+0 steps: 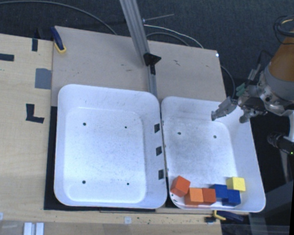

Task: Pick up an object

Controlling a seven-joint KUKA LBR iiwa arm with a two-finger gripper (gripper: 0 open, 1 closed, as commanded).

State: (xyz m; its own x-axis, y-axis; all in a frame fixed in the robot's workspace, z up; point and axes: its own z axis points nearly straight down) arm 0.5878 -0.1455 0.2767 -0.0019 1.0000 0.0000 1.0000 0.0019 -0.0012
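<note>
Two white bins sit side by side on your table (111, 59). Your blocks, two orange (181, 185) (201, 196), one blue (227, 195), one yellow (236, 184), cluster at the right bin's (247, 150) near edge. Your gripper (231, 113) hangs over that bin's far right corner, fingers spread apart, nothing between them, well apart from the blocks.

Legible markings: none found.
No text, label, brand, number or sign can be read on either white bin (110, 98), the blocks (208, 191) or the bench (14, 101).
</note>
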